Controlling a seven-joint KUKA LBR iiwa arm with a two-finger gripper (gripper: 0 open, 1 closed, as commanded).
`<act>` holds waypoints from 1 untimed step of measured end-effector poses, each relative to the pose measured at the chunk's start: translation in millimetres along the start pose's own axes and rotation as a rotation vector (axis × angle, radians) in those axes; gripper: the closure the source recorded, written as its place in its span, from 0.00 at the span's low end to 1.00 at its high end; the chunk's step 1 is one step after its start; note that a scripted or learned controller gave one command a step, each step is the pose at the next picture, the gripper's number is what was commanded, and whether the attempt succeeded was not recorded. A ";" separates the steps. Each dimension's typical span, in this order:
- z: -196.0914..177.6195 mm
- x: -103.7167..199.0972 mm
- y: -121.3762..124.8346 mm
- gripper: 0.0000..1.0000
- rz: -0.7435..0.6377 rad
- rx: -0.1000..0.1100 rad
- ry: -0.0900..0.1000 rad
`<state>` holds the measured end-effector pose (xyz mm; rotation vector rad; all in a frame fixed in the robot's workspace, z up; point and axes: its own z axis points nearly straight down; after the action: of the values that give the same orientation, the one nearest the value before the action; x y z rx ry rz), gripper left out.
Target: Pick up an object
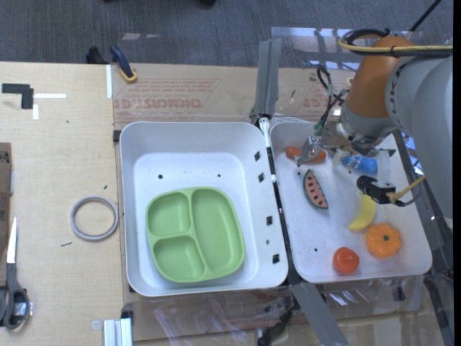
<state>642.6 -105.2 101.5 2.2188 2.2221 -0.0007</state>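
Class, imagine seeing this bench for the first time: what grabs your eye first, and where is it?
The green divided plate fills the left bin. The grey and orange arm reaches into the right bin, its gripper near the far wall above a watermelon slice. A banana, small pumpkin and tomato lie nearer.

arm (425,78) is bulky grey casing, orange band (374,81) above the wrist, yellow and black cables (392,47) looped over it, small metal gripper (311,152).

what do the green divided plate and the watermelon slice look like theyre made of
Green divided plate: likely moulded plastic, matte and evenly coloured, with soft rounded compartment ridges. Watermelon slice: probably a plastic or rubber toy, given its flat painted red face, black seeds and green rim; too small to be sure.
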 end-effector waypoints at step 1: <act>-9.6 -0.5 0.4 1.00 0.000 -0.001 0.000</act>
<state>643.0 -105.7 111.1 2.2180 2.2216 0.0001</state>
